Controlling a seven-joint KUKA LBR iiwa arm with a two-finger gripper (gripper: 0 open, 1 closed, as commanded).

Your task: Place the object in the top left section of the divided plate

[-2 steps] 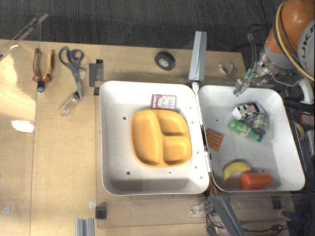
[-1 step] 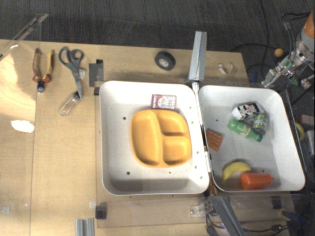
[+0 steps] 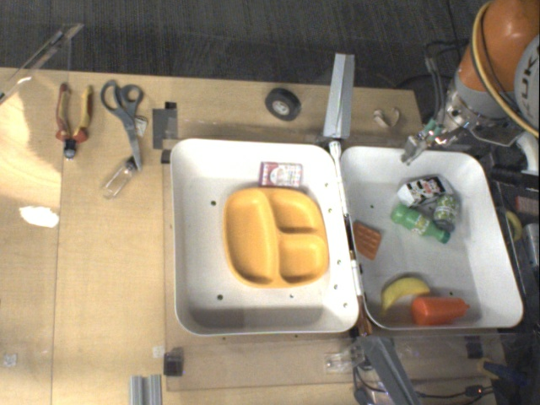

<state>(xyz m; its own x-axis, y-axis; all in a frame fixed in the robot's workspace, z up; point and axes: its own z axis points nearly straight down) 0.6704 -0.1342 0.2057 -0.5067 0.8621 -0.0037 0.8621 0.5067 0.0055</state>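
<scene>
The end effector [image 3: 419, 144] hovers over the right bin's [image 3: 498, 251] far rim, its grip state unclear; the yellow divided plate [image 3: 275, 234] sits in the left bin [image 3: 198, 251].

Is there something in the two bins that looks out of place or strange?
One thing stands out: a small dark red packet lies in the left bin, beside the yellow divided plate at its far edge, not in a compartment. The other objects lie loose in the right bin. Nothing looks spilled or damaged.
</scene>
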